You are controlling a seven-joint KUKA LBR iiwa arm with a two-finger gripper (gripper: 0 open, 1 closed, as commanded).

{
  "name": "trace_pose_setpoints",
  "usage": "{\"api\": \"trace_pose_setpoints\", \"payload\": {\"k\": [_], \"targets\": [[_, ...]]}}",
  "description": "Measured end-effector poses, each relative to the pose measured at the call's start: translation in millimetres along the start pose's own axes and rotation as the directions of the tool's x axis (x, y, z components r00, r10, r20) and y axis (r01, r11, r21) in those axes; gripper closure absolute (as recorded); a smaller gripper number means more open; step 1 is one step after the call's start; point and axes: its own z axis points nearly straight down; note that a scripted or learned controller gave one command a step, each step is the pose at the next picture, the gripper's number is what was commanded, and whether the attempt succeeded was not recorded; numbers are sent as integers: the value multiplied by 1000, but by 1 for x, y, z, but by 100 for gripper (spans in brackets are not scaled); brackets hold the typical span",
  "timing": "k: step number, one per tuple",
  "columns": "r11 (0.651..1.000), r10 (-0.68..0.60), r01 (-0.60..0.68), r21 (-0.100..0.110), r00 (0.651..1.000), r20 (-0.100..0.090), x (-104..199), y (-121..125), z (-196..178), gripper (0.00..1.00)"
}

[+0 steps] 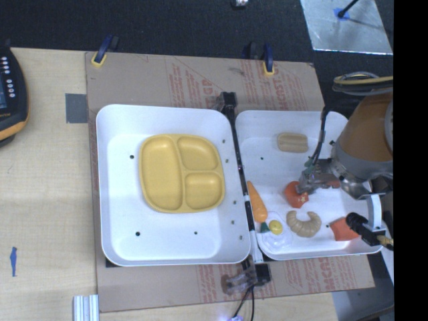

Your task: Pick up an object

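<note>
A: Contents, largest first?
B: Left bin [114,179]: yellow divided plate [181,172]. Right bin [264,129]: beige bread piece [292,142], croissant [303,223], carrot [257,202], red tomato [293,194].
A: Gripper [309,182]?
B: Down at the tomato, touching; finger opening and grasp undeterminable.

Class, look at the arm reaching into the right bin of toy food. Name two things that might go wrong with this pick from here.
1. The end effector sits right at the red toy; a slightly off-centre close may push it away.
2. The croissant lies close beside the red toy, so it may get knocked or caught too.
</note>
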Motion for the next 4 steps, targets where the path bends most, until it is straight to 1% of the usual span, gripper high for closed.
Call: {"api": "trace_pose_setpoints", "payload": {"k": [1,2,3,4], "targets": [[1000,0,0,0,1000,0,0,0,1,0],[1000,-4,4,-10,1000,1,5,106,-6,0],[1000,3,-3,12,1000,-4,12,4,9,0],[1000,-5,5,-8,1000,-1,43,92,-4,0]]}}
